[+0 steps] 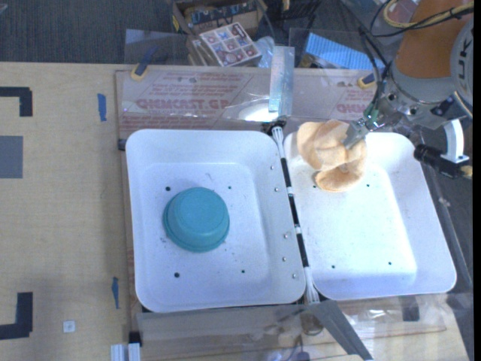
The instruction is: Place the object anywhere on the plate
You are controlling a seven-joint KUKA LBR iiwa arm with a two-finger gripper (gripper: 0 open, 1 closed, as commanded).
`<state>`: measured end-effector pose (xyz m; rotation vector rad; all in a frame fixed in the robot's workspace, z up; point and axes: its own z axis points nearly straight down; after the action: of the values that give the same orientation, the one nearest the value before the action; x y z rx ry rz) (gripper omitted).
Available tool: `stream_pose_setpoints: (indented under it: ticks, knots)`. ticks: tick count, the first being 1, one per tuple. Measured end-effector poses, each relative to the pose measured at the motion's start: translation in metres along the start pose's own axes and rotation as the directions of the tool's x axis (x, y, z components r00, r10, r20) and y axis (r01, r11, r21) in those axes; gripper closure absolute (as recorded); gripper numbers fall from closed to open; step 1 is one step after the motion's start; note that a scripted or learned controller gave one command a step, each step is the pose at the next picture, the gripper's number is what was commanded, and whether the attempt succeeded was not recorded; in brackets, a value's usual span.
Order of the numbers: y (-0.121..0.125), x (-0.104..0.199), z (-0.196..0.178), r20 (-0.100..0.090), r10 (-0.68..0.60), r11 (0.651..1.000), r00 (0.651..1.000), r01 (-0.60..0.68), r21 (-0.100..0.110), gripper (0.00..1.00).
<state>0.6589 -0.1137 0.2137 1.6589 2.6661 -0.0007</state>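
Observation:
A tan, bread-like object (329, 156) with two rounded lobes sits at the far left corner of the right bin (391, 269), close to the divider between the bins. My gripper (355, 136) comes down from the upper right and its tip meets the object's upper right side. Whether the object rests on the bin floor or is raised off it is unclear. A round teal plate (197, 218) lies in the middle of the left bin (150, 156), well to the left of the gripper.
The two bins meet at a ridge with a black hinge strip (289, 194). The arm's grey and orange wrist (436, 43) hangs over the right bin's far right corner. Cardboard and clutter lie beyond the bins' far edge.

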Motion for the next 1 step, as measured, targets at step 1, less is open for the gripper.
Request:
stream_pose_setpoints:
  ticks: [1]
  knots:
    - [0.0008,-0.0009,-0.0122,0.002,-0.001,1.000,1.000,0.001,-0.004,1.00]
